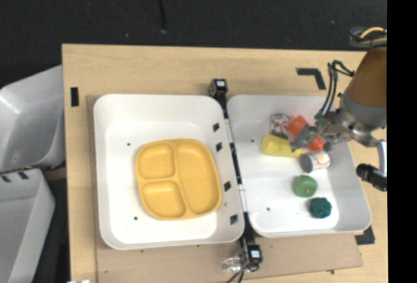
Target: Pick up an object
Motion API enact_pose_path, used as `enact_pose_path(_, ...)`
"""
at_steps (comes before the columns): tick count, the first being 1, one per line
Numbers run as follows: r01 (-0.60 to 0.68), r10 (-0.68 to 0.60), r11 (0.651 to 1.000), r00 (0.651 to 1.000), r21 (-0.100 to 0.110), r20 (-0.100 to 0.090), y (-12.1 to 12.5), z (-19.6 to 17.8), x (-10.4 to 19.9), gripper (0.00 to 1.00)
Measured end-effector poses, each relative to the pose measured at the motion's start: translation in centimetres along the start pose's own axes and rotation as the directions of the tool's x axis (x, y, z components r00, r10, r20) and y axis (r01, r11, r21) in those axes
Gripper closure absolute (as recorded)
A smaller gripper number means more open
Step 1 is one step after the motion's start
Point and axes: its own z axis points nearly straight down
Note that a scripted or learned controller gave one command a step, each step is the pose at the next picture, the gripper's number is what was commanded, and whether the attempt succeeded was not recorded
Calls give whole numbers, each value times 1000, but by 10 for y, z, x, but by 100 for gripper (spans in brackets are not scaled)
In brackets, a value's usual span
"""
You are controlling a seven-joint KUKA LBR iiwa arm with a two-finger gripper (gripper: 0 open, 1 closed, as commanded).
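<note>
- Your gripper (311,140) is low in the right bin (260,210), in the upper part of it, where the small things lie close together; arm comes in from the right w/ the orange band above the wrist.
- Open or closed: I cannot tell, the tip is lost among the objects there.
- Nothing is visibly held, so I judge the pick as not yet done.
- Nearest things: yellow block (277,146) lies just left of the tip, long axis about left-right, a bit tilted. Orange piece (297,124) is just above-left, red-white can (280,122) beside that, small white-red item (321,160) just below the tip.
- Green ball (304,186) and dark green object (320,208) lie further toward the front edge, apart from the cluster.
- Left bin (111,210) has only the yellow divided plate (177,178), well apart from the gripper.
- Judgement: the coming move turns on the cluster at the tip; crowding there could spoil the grasp.
</note>
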Motion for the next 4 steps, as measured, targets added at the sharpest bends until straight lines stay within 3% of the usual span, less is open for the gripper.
enact_pose_path(1,-1,1,1000,1000,-1,0,-1,53,-1,0)
enact_pose_path(2,-4,4,1000,1000,-8,1,1,38,-2,100)
enact_pose_path(4,5,-5,1000,1000,-11,1,9,-68,5,100)
